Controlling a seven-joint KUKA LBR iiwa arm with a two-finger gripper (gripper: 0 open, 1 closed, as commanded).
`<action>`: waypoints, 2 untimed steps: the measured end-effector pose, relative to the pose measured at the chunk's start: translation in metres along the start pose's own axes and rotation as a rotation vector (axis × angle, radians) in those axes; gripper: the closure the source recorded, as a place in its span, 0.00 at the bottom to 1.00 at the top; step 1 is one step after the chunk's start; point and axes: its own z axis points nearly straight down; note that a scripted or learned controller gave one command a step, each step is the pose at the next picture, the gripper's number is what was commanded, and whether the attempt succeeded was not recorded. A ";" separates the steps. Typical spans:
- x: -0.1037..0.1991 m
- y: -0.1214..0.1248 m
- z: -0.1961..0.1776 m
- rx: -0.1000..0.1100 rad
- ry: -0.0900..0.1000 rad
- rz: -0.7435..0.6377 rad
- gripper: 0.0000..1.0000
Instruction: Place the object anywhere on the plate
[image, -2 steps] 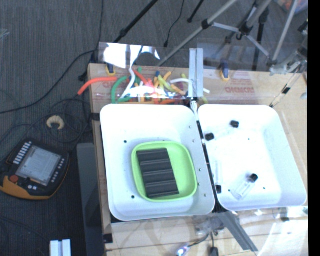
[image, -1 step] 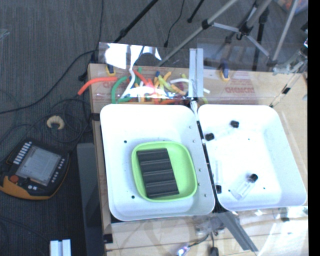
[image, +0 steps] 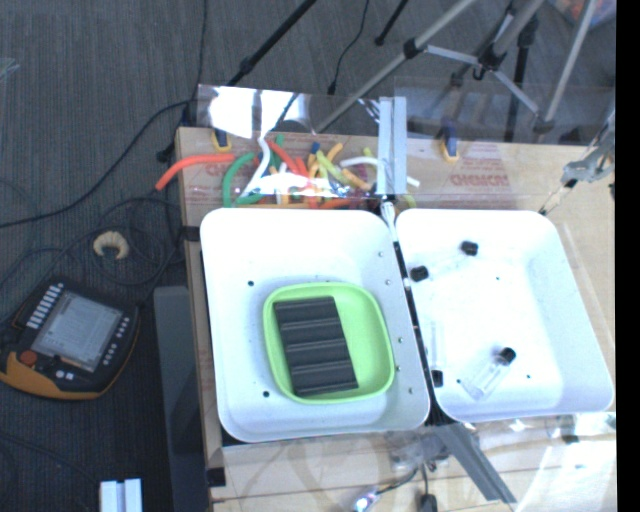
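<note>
A light green square plate (image: 377, 345) sits in the middle of the left white bin (image: 232, 300). A dark grey ribbed block (image: 315, 345) lies flat on the plate, inside its rim and a little left of its centre. In the right white bin (image: 560, 290) a small clear vial with a black cap (image: 488, 372) lies on its side near the front.
Two small black pieces (image: 468, 248) (image: 419, 272) lie at the back left of the right bin. A tangle of coloured cables (image: 300, 170) lies behind the left bin. A teach pendant (image: 70, 335) rests on the floor at the left.
</note>
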 end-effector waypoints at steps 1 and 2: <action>-0.026 -0.003 -0.005 -0.001 0.000 0.169 0.00; -0.021 0.000 0.029 -0.002 -0.001 0.136 0.00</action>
